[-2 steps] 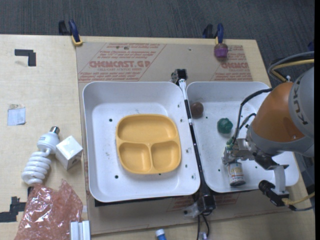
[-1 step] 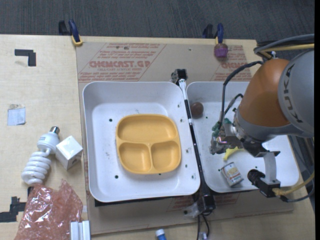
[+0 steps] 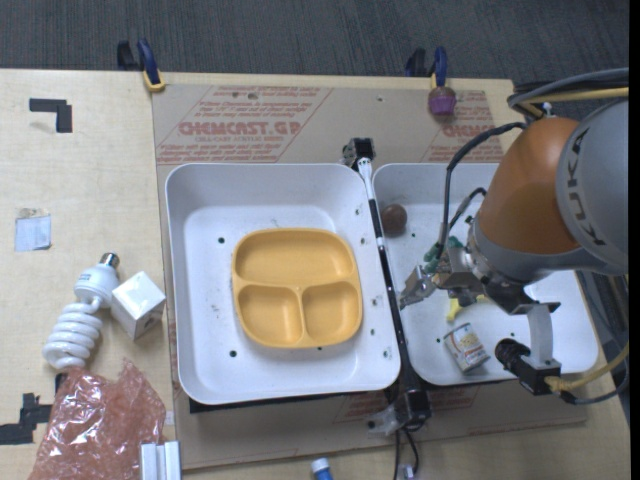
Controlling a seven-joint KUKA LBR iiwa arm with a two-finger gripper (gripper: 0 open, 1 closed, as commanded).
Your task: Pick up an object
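My gripper [image 3: 418, 288] hangs low over the left part of the right bin [image 3: 420, 176], close to the wall shared with the left bin. The grey arm and its orange band [image 3: 530, 203] cover much of that bin. A small brown round object [image 3: 394, 218] lies at the bin's far left, apart from the gripper. A small printed can [image 3: 466, 348] lies on its side near the front. A small yellow piece [image 3: 452, 310] sits just right of the gripper, and a green bit [image 3: 432, 258] shows beside the wrist. Nothing is seen held.
The left bin [image 3: 200, 208] holds a yellow divided plate [image 3: 297, 288]. On the bench at left lie a spiral light bulb [image 3: 75, 320], a white cube [image 3: 138, 304] and a crumpled pink bag [image 3: 95, 423]. A purple object [image 3: 442, 100] sits behind the right bin.
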